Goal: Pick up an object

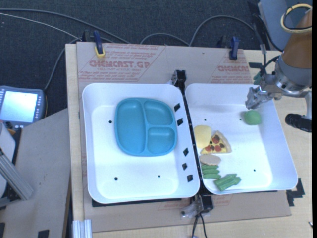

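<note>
Nearest my camera, green bean pieces lie at the front edge of the right bin, with a tan slice, a pizza wedge and a yellow piece stacked behind them along its left wall. The gripper hangs near the bin's back right corner, just above and beside a green round item; I cannot tell its opening. I judge that item the target: centre over it, descend straight, watching the right wall; the blue divided tray in the left bin poses no obstruction.

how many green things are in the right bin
3: a round green piece near the far right, just below the gripper; green beans and a green pod at the near edge.
</note>
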Controlling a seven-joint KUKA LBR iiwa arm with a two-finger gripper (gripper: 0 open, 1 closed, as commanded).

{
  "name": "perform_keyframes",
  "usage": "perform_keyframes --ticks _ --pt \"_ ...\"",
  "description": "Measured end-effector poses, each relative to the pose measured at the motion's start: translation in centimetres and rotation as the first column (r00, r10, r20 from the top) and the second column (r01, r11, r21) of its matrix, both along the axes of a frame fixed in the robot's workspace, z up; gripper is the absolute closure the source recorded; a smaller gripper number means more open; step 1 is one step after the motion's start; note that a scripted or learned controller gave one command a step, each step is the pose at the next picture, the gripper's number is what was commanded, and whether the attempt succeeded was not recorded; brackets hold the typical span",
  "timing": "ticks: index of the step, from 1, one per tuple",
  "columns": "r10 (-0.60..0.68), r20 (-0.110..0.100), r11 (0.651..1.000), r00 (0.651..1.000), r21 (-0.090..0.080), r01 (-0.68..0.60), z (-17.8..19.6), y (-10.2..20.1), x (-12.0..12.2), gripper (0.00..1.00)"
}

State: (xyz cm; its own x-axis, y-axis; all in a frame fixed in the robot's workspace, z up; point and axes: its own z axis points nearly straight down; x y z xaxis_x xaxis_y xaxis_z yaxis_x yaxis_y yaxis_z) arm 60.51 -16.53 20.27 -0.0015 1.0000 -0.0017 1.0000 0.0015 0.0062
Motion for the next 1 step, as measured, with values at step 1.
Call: perform_keyframes --ticks 1 --pt "0.000 0.000 1.000 1.000 0.000 0.000 4.53 0.00 0.13 1.00"
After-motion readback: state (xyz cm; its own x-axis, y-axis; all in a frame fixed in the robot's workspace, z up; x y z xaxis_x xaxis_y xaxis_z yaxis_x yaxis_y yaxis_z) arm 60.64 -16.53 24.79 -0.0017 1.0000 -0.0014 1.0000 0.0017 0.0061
